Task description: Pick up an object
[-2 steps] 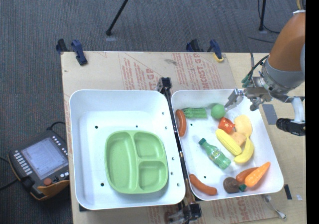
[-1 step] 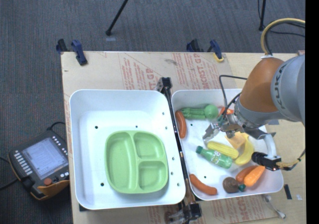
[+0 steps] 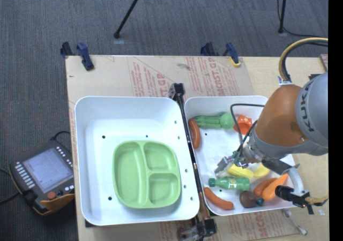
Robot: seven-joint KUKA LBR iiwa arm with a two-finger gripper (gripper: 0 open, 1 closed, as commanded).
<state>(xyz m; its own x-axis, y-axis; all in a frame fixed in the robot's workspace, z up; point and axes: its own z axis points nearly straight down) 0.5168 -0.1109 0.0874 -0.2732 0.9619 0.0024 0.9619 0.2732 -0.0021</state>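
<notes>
Down in the right bin (image 3: pixel 225 100), among a heap of small toy foods, the gripper (image 3: pixel 229 163) at the end of the grey arm with its orange band (image 3: pixel 281 119). Not possible to tell whether spread apart or pressed together, and nothing seen held.

Just under and beside the gripper, a yellow piece (image 3: pixel 245 171), smooth and curved like a banana, glossy like plastic. In front of it, touching, a green bottle (image 3: pixel 230 183) lying on its side, with a darker cap to the left. Near the front rim, an orange-red sausage (image 3: pixel 218 198), long and rounded, and next to it a brown round piece (image 3: pixel 247 198). To the right, an orange carrot shape (image 3: pixel 269 187), tapered, partly under the arm. At the back of the same bin, a bumpy pale green vegetable (image 3: pixel 214 121), a second sausage (image 3: pixel 194 135) along the left wall, and a red-orange piece (image 3: pixel 244 125), too hidden to name.

In the left bin (image 3: pixel 88 127), a light green plate (image 3: pixel 146 173), matte, with rounded corners and three compartments.

Under both bins, a table (image 3: pixel 123 76) covered with printed cardboard, with blue clamps (image 3: pixel 84 55) at the far edge.
</notes>
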